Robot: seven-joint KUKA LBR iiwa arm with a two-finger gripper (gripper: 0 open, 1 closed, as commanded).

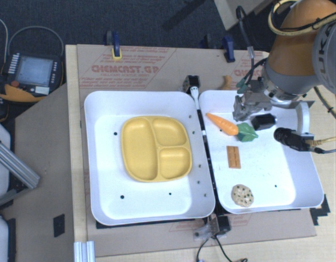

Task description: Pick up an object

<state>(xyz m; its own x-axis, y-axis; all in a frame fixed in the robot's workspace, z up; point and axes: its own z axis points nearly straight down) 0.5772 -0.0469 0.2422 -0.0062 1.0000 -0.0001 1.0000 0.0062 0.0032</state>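
Desk (81, 146): brown board on top, two shallow white bins side by side.
Left bin (102, 168): held one yellow divided plate (156, 148), three compartments, lying flat near the bin's middle.
Right bin (282, 184): held the small loose things, all in its left half or along its far edge.
Arm (299, 42): reached in from the desk's right edge, wrist over the far part of the right bin.
Pincer (241, 112): pointed down over the far edge of the right bin, just above the carrot's leafy end. Opening: could not tell. Nothing seen in its grip.
Carrot (222, 124): orange, lying slantwise near the bin's far left corner, green top toward the bin's middle, directly beneath the pincer.
Black block (262, 120): small, just right of the green top, close by the pincer; contact unclear.
Wafer (233, 157): brown strip, flat, nearer the front than the carrot, apart from it.
Cookie (242, 195): round, pale, speckled, near the bin's front edge, apart from the wafer.
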